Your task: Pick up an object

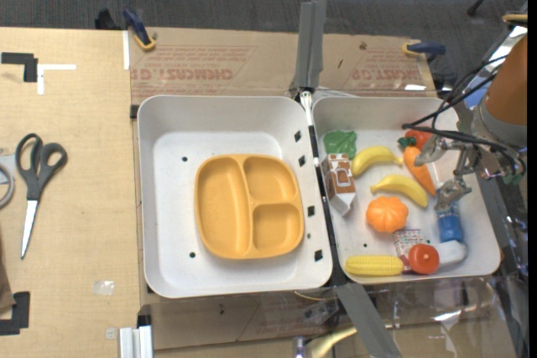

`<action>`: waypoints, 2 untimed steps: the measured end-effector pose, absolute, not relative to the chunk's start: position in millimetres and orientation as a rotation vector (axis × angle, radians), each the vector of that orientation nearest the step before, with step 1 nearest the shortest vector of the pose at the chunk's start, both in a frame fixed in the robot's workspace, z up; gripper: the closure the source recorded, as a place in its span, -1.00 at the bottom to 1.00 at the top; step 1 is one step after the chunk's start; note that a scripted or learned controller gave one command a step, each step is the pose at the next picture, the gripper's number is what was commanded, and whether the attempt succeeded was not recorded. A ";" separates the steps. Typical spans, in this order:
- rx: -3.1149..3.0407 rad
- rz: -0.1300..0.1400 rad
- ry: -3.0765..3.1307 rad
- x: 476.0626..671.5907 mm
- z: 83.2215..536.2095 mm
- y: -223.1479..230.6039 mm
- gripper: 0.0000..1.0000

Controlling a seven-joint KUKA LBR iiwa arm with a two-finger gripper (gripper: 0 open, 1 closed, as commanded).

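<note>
My gripper [442,172] hangs over the right side of the right bin [482,260], open, with nothing between its fingers. One fingertip [430,149] is near the top of an orange carrot [419,169]. The other fingertip [451,194] is just above a blue bottle [450,228]. Left of the gripper lie two bananas [375,157] [404,189], an orange [387,215], a brown and white carton [340,180] and a green item [340,141]. A corn cob [373,266], a red tomato [424,259] and a small red and white pack [407,240] lie along the front wall.
The left bin [159,180] holds a yellow divided plate [249,205]. Scissors [33,176] lie on the wooden bench at far left. Cardboard [210,67] with clamps lies behind the bins. Cables run across the arm [508,96] at the right.
</note>
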State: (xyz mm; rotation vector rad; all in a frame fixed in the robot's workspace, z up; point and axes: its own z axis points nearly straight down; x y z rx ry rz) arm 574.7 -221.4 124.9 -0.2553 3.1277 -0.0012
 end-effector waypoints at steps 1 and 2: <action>-0.164 -0.002 3.130 602.1 94.2 -218.2 -1.00; -0.170 -0.007 3.123 604.6 105.6 -217.1 1.00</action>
